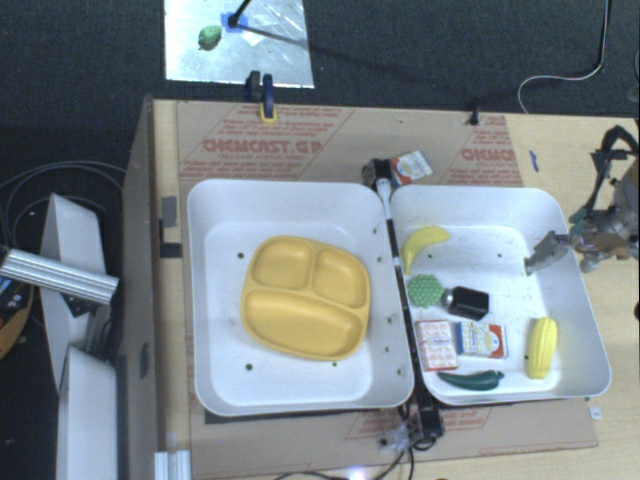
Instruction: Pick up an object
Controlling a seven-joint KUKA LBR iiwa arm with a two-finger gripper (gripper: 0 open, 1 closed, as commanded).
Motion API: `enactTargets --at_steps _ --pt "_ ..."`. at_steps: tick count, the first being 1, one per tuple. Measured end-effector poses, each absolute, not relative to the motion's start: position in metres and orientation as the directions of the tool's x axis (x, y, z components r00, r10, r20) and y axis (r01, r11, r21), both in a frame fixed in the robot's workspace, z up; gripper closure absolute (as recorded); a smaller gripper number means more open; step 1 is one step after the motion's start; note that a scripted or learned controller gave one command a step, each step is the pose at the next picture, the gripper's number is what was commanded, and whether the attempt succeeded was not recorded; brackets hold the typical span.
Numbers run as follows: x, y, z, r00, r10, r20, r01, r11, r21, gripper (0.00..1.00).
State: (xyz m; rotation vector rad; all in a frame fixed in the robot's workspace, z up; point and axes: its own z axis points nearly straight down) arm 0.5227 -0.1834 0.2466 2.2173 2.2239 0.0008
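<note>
Grey metal of the tool [545,251] sits over the right bin's [572,298] right wall, at the three o'clock side of the view; it carries nothing visible, and its spread cannot be told. The nearest candidate is the yellow corn cob [541,347], lying at about six o'clock from the tool, near it, long axis running twelve to six. The banana [424,244] lies at nine o'clock, well apart. Judged: the coming move is a short reach toward six o'clock.

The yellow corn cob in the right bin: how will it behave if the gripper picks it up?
The corn cob looks rounded and elongated, so it may roll if nudged sideways. It seems a plastic toy, probably light and stiff. It lies close to the right bin wall, which might crowd one finger.
</note>
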Motion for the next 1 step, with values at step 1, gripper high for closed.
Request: enactTargets --at_steps 1 --pt "0.5041 -0.1456 0.1065 -0.001 1.000 0.000 1.000 0.001 0.000 0.00"
